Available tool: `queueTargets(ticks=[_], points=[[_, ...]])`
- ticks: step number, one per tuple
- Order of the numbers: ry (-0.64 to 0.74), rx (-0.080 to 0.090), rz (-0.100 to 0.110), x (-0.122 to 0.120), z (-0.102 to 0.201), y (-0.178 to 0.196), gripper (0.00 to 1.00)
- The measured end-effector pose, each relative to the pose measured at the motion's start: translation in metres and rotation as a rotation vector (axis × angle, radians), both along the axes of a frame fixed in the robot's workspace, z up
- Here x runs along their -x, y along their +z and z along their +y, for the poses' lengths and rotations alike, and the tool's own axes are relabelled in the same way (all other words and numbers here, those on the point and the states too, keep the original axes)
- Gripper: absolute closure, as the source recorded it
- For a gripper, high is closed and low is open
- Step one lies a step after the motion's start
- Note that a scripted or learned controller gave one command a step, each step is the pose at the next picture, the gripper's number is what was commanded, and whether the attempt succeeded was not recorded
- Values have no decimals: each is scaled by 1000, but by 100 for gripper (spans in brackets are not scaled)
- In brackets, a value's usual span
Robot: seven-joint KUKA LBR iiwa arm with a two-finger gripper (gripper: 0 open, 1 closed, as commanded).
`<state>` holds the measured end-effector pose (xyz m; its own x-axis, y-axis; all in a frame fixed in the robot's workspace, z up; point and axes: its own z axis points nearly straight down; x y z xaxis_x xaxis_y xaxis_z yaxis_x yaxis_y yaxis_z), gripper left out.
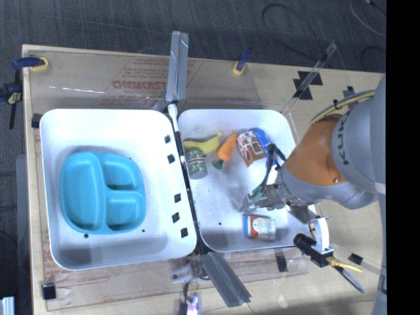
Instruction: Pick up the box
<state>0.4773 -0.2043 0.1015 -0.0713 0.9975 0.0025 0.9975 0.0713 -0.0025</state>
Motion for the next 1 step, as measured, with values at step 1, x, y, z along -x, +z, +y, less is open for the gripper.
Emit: queueTargets(ticks=[1], points=[[0,0,0,0,0,0,0]])
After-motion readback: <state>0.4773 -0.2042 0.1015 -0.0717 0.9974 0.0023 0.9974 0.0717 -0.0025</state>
